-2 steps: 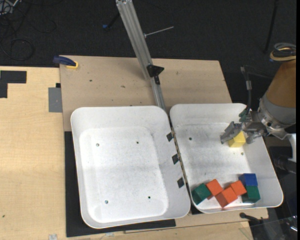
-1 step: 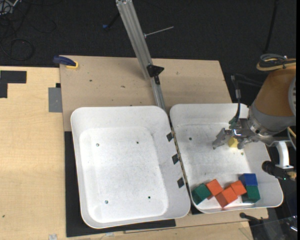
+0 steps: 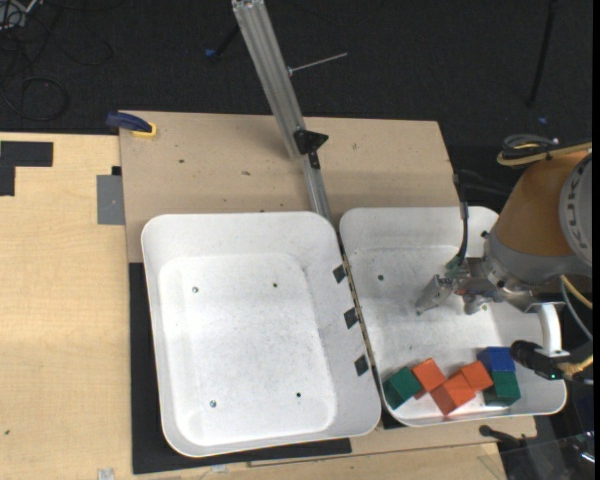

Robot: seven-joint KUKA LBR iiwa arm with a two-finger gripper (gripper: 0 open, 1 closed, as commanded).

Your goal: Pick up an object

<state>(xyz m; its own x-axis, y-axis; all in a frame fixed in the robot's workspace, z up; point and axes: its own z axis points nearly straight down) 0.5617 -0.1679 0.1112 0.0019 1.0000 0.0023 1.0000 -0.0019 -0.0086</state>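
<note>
Overhead, the slanted view took in the counter (image 3: pixel 280 163) with two shallow white bins side by side on it. The left bin (image 3: pixel 170 238) showed only its speckled floor with a few small dark marks. The right bin (image 3: pixel 380 230) held a cluster of blocks packed into its near corner: a green block (image 3: pixel 403 384) at the cluster's left, an orange block (image 3: pixel 428 374) just beside it, a larger orange block (image 3: pixel 454 396) touching that one, another orange block (image 3: pixel 476 376) next to it, a blue block (image 3: pixel 499 359) at the far right, and a second green block (image 3: pixel 505 389) just below the blue one. The arm (image 3: pixel 540 223) reached in from the right, its orange band lying over the bin's right side. The tool (image 3: pixel 450 290) sat over the middle of the right bin, apart from the block cluster and toward the bin's far side. Whether the tool was wide or narrow could not be told, as its parts blurred together against the white floor; nothing could be made out in it. Three small black clips (image 3: pixel 348 316) ran along the seam between the bins, and a metal rail (image 3: pixel 278 78) slanted across the counter behind them
</note>
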